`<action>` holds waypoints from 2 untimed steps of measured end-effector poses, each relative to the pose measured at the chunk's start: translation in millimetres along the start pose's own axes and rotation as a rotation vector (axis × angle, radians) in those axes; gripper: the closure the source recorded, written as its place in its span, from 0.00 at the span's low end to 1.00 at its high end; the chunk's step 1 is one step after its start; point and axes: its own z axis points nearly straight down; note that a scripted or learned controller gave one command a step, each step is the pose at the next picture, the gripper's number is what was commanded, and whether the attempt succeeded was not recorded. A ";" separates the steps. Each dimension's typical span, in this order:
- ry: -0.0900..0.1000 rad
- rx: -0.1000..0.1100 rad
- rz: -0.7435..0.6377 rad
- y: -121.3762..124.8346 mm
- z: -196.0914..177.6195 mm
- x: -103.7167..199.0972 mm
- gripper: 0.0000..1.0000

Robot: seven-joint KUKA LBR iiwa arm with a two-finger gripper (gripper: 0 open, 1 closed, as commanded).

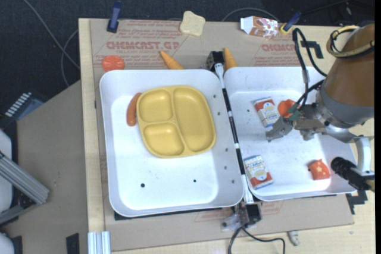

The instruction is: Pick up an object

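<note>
In the right bin [297, 77], my gripper [278, 129] hangs low, just below a small red-and-white carton [265, 111] and left of an orange piece [286, 107] that the wrist partly covers. A second small carton [258, 171] lies near the bin's front left corner. At the front right rests a red-orange chunk [319, 169]. I see nothing held in the gripper.
The left bin [172, 193] holds a yellow divided plate [175, 121] with a red sausage [131, 110] beside it. Behind the bins on the board lie a bread slice [191, 22], two carrots [171, 60], an orange disc [111, 62] and a torn carton [259, 25].
</note>
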 end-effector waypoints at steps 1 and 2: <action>-0.001 -0.002 0.001 65.1 28.0 -49.1 0.00; -0.004 -0.008 0.000 103.0 117.0 -90.0 0.00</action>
